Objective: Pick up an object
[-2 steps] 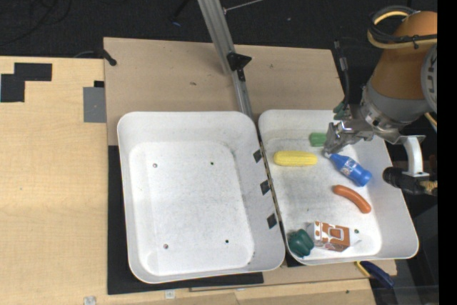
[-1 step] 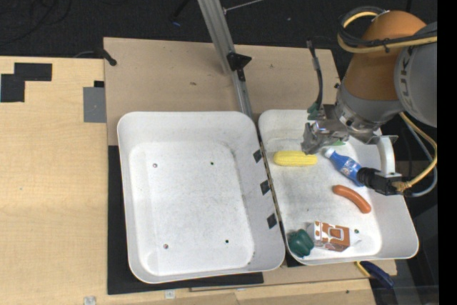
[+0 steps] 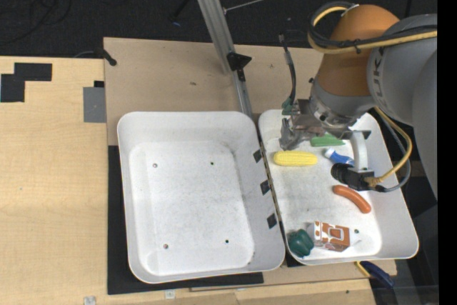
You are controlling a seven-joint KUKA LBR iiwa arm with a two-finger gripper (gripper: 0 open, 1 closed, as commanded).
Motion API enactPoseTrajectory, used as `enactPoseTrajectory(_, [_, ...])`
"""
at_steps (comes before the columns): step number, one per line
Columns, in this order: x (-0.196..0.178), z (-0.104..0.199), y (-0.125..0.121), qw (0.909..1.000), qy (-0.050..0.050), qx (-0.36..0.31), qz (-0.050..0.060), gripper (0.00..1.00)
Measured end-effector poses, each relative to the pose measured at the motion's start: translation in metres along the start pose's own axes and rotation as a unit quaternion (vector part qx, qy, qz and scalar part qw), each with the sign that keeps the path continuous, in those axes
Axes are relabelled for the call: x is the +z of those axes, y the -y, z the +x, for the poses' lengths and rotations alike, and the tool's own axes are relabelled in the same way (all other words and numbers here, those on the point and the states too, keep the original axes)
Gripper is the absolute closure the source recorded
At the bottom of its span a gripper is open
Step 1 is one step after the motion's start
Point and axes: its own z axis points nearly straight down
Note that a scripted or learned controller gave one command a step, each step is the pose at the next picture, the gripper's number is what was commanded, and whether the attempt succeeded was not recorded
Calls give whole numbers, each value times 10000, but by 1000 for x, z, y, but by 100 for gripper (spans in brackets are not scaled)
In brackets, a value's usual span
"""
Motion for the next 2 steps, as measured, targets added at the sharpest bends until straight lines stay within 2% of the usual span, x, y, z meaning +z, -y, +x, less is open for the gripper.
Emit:
enactPoseTrajectory(1, [-17,49,5,10000,-2,-2,-4,100])
enactPoseTrajectory(2, [-9,102,9,10000,0,1,16,100])
